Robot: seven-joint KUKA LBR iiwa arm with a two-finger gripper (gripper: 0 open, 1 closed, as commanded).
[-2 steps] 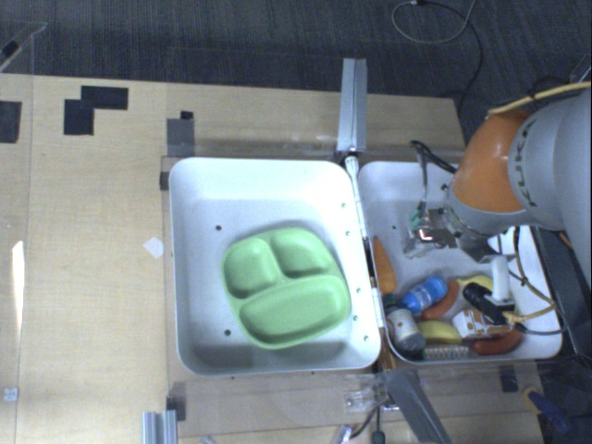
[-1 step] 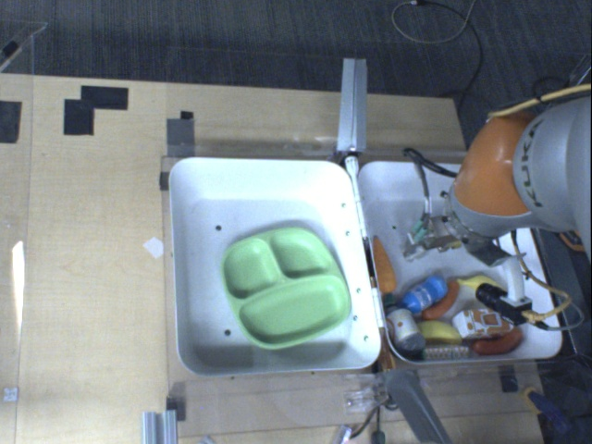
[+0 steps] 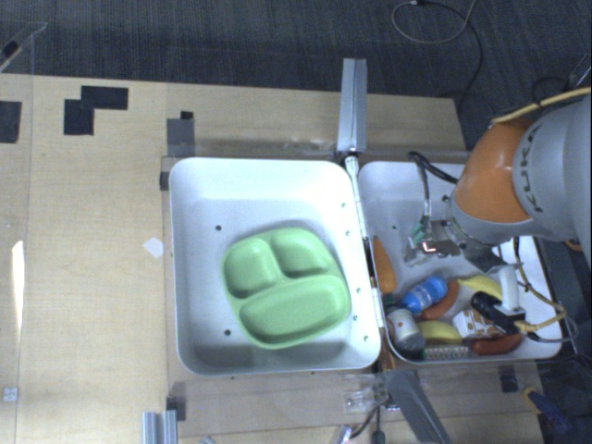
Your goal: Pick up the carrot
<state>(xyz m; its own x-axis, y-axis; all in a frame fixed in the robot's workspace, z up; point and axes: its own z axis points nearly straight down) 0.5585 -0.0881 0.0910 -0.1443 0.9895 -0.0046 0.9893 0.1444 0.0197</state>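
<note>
Not yet lifted: slim orange carrot (image 3: 384, 271) lying against the left wall of the right shallow white bin (image 3: 388, 188), hand (image 3: 427, 241) hovering just beside it, finger state impossible to tell, grasp and lift remaining.

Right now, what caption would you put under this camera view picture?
Grey robot arm's gripper hovers over the right white bin, near the orange carrot; green divided plate in the left white bin.
</note>
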